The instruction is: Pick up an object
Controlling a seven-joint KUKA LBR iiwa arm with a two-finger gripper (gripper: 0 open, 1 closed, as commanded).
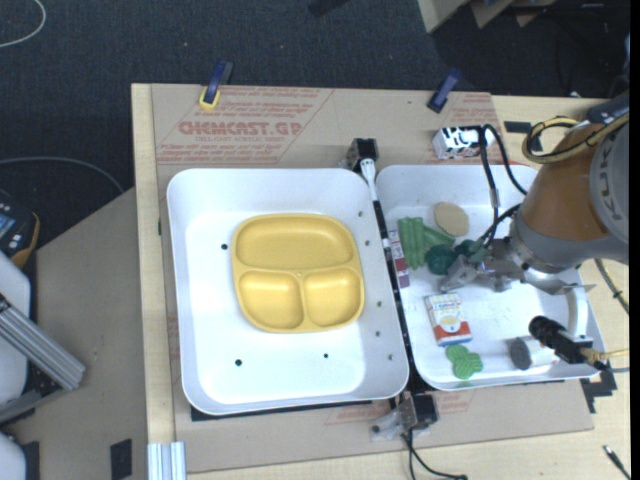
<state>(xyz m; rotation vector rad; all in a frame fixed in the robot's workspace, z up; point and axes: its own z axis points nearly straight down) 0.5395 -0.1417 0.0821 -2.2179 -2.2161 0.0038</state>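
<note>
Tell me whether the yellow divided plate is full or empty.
Empty: the yellow divided plate in the left bin shows three bare compartments.

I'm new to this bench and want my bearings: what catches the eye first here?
The yellow three-compartment tray lies in the middle of the left bin. The grey-and-orange arm leans over the right bin, its gripper low among small items, close by a dark green toy.
</note>
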